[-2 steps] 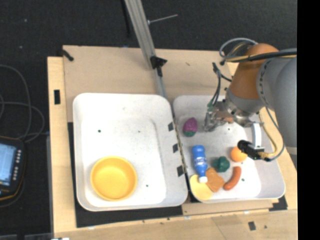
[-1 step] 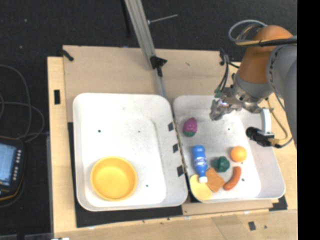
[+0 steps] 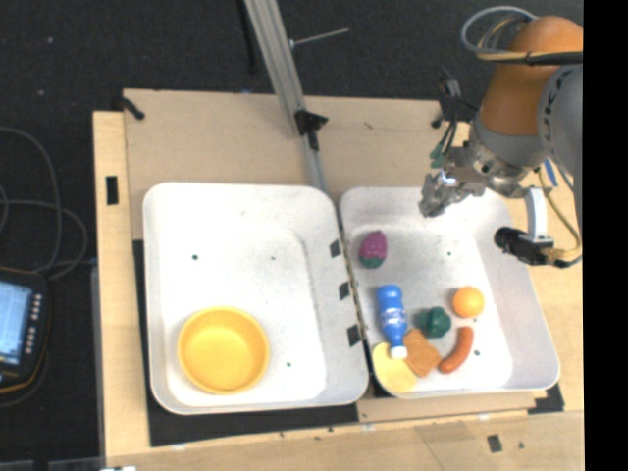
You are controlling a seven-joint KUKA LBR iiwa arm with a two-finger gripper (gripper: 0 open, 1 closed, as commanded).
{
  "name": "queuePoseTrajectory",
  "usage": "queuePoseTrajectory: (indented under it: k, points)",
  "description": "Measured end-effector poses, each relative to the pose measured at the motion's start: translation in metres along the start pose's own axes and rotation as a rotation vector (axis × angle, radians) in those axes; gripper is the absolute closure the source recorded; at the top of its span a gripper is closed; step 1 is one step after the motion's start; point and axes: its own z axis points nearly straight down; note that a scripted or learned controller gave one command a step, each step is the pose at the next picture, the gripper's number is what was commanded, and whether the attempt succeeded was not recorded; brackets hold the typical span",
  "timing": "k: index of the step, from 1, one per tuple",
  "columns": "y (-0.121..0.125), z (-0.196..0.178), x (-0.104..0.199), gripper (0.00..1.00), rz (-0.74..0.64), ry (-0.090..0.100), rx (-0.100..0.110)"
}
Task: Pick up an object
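Right bin's [image 3: 510, 302] far half open; toys [image 3: 422, 337] crowd front.

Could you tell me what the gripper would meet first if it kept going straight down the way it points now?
Most likely the bare floor of the right bin near its far edge. The gripper points downward there, and the purple object lies off to its side, though depth is uncertain.

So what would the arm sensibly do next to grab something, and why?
Probably move down-left over the purple round toy, then descend. The gripper hangs at the right white bin's far edge, holding nothing, and that toy lies nearest, apart from the crowded cluster.
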Motion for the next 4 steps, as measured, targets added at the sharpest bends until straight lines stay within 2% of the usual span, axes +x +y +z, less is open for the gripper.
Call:
queuePoseTrajectory:
  k: [1, 2, 4]
  points:
    - [-0.002, -0.045, -0.004, 1.0, -0.001, 0.0, 0.001]
    - [-0.017, -0.049, 0.039, 1.0, -0.002, 0.001, 0.006]
    - [-0.025, -0.053, 0.149, 1.0, -0.005, 0.002, 0.007]
